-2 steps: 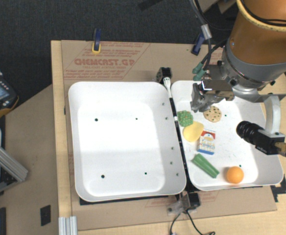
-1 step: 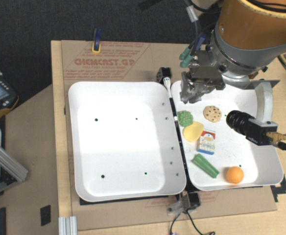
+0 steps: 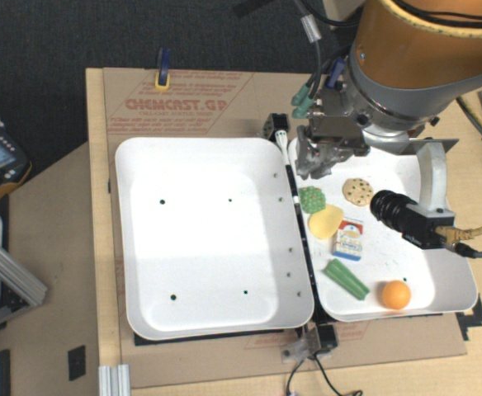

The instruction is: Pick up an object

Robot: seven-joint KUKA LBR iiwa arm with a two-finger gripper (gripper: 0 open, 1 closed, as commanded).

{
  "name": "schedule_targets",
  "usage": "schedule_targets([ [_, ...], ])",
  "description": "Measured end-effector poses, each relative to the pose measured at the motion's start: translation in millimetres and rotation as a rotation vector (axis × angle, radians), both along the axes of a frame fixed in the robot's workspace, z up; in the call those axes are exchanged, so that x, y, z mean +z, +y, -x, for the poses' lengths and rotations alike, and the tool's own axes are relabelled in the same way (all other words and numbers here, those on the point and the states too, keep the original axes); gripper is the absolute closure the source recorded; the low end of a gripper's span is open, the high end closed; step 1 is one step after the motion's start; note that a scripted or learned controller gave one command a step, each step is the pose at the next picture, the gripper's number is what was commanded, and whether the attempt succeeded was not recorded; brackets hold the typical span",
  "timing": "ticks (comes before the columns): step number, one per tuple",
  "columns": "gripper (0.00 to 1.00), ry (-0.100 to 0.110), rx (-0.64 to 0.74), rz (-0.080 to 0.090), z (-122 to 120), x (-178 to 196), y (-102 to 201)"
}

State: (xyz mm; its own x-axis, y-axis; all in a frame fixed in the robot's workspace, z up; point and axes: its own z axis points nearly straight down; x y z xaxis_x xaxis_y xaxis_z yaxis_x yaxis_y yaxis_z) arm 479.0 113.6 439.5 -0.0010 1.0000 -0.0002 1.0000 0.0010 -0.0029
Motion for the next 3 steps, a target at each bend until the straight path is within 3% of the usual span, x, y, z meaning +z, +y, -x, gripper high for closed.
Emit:
schedule_targets([
  [1,1.0,-0.012,0.006,-0.005,-0.2,74.4,65.0],
  [2,1.0,-0.008,0.002,-0.002,-28.8,83.8,85.6],
  [3,1.0,-0.009,0.002,-0.002,-28.0,94.2,85.1],
])
